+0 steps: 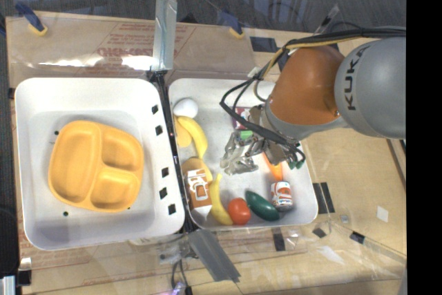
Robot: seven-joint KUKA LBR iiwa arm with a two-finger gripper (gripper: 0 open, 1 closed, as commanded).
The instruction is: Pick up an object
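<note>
My gripper (238, 157) hangs low over the middle of the right bin (207, 90), its metal fingers pointing down with a small gap and nothing seen between them. Around it lie a banana (193, 135) to the left, a white egg-like ball (185, 107) at the upper left, a brown bottle with a white label (198, 186), a second small banana (218, 202), a red tomato (239, 211), a dark green pepper (262, 206), a small red-and-white can (281, 194) and an orange carrot piece (274, 166) beside the fingers.
The left bin (27, 148) holds a yellow divided plate (95, 164). The grey arm with its orange band (311, 90) covers the right bin's upper right part. Black cables loop by the wrist. A dividing wall (166, 148) separates the bins.
</note>
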